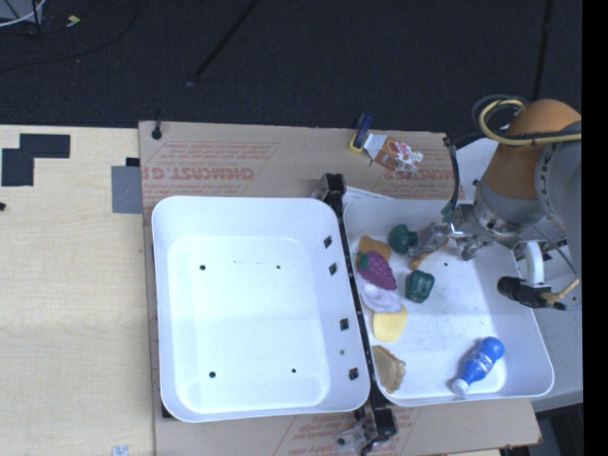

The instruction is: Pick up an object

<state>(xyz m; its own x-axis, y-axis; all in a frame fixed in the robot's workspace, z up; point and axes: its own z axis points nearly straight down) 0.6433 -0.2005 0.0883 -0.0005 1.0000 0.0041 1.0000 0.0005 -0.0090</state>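
Observation:
The right bin (527, 373) holds several small objects. A dark green piece (402, 238) lies near its far side, and a second green piece (419, 285) lies closer to the middle. Purple grapes (377, 270) rest by the left wall above a white scrap (381, 298) and a yellow block (389, 325). A tan object (389, 368) sits at the near left corner and a blue bottle (478, 362) at the near right. My gripper (454, 237) hangs low over the bin's far right part, just right of the dark green piece and a small orange item (425, 253).
The left bin (180, 255) stands beside the right one, with a black divider (344, 283) between them. A small printed packet (397, 155) and a blue-yellow item (361, 133) lie on the cardboard behind the bins. The arm's orange band (532, 145) is at the right.

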